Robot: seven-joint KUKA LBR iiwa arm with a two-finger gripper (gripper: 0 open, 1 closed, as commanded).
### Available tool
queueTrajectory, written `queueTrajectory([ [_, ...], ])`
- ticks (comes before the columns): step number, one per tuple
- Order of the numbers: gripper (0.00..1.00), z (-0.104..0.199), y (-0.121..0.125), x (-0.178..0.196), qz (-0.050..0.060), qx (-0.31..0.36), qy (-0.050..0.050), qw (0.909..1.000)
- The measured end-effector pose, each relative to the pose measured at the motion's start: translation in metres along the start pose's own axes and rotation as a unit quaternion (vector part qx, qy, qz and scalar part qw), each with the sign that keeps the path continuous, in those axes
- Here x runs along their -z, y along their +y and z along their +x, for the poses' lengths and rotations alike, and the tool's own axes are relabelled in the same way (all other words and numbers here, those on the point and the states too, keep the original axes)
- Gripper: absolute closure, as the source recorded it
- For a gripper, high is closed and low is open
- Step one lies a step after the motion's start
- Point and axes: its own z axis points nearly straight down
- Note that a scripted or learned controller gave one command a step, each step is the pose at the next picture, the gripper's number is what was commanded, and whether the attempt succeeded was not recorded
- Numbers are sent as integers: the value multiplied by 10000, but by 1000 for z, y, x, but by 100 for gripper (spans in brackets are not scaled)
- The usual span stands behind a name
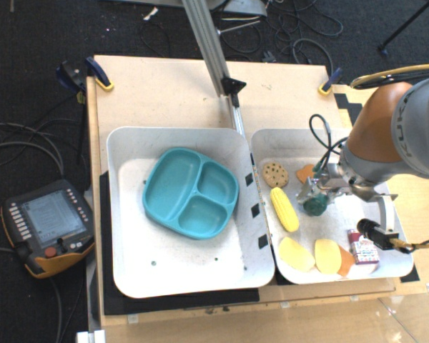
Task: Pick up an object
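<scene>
My gripper (316, 193) hangs low in the right bin (272, 143), near its middle. Right under its tip lies a small dark green object (315, 206), partly hidden by the gripper; contact cannot be judged. To the left of it a yellow corn cob (284, 209) lies lengthwise. A brown cookie (274, 173) and a small orange piece (304, 173) sit further back. Along the front lie two yellow pieces (297, 254) (327, 256) and a red and white box (363, 249).
A teal divided plate (191, 191) rests in the left bin (121, 213). A slanted metal pole (207, 38) rises from the divider between the bins. The arm's grey and orange body (390, 131) covers the right bin's far right corner.
</scene>
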Motion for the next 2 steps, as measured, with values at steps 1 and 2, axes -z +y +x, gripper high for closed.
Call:
queueTrajectory([
  [1,100,-8,-1,47,-18,-5,-7,10000],
  [2,100,-9,0,100,-24,13,-7,10000],
])
